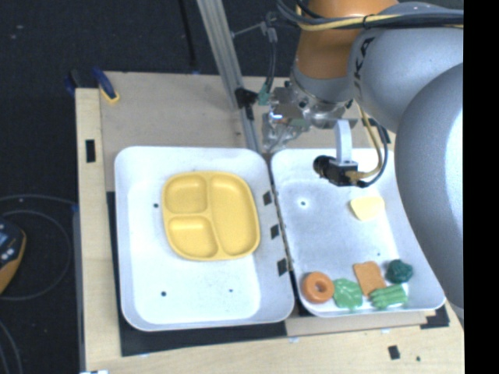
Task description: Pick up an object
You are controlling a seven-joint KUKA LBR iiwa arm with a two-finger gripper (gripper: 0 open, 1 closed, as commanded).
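My gripper (279, 133) hangs below the orange-banded wrist, over the back rim where the two bins meet, and I see nothing held in it. In the right bin (312, 232) lies a pale yellow block (366, 207), apart from the gripper toward the right. Along that bin's front edge sit an orange ring (317, 287), a light green piece (348, 294), an orange-brown block (368, 276), a dark green piece (400, 271) and a green pod-like piece (388, 295). A yellow divided plate (210, 215) rests in the left bin (140, 287).
A metal post (222, 53) rises behind the bins, just left of the gripper. A black fitting with a cable (337, 170) hangs over the back of the right bin. The big grey arm body (429, 131) covers the right side.
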